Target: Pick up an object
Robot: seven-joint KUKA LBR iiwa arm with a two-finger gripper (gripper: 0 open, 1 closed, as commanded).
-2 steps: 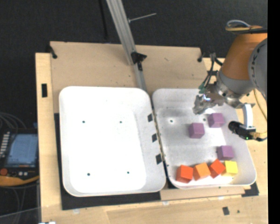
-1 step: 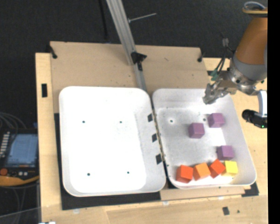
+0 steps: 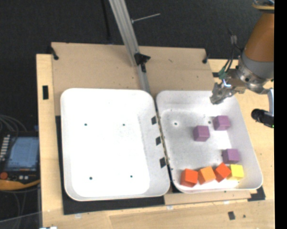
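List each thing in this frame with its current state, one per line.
gripper: above the right bin's far edge, holding nothing visible
three purple cubes: resting apart in the right bin
row of orange, red and yellow cubes: lined up along its near wall
right bin: holds all cubes

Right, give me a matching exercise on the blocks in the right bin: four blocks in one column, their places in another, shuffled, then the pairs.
Blocks:
1. yellow block
2. leftmost orange block
3. purple block nearest the gripper
4. purple block nearest the bin's middle

Places:
A. top of the purple group, below the gripper
B. left end of the front row
C. right end of the front row
D. left of and slightly below another purple block

Pairs: 1-C, 2-B, 3-A, 4-D
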